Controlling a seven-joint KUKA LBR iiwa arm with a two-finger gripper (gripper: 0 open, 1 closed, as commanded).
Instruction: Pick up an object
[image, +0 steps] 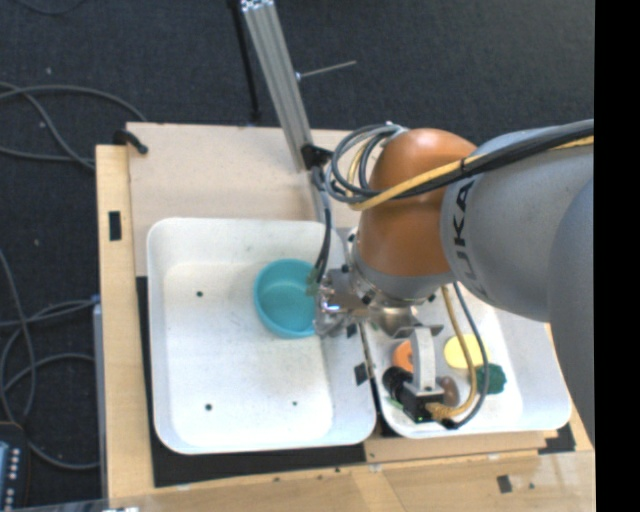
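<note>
teal bowl (283, 298) lies by the right wall of the left bin (200, 400), gripper (330, 308) at its rim; how open it is i cannot tell. a rim pinch may slip.

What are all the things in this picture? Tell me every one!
bowl: one, teal, left bin, near its right wall
left bin: one, white, on the bench
right bin: one, white, partly under the arm
small orange thing: one, orange, right bin
small yellow thing: one, yellow, right bin
small green thing: one, green, right bin
bench: one, tan, under both bins
metal rail: one, silver, slanting over the bench's far edge
arm: one, grey with orange band, reaching from the right
tool: one, metallic, by the bowl's right rim
</note>
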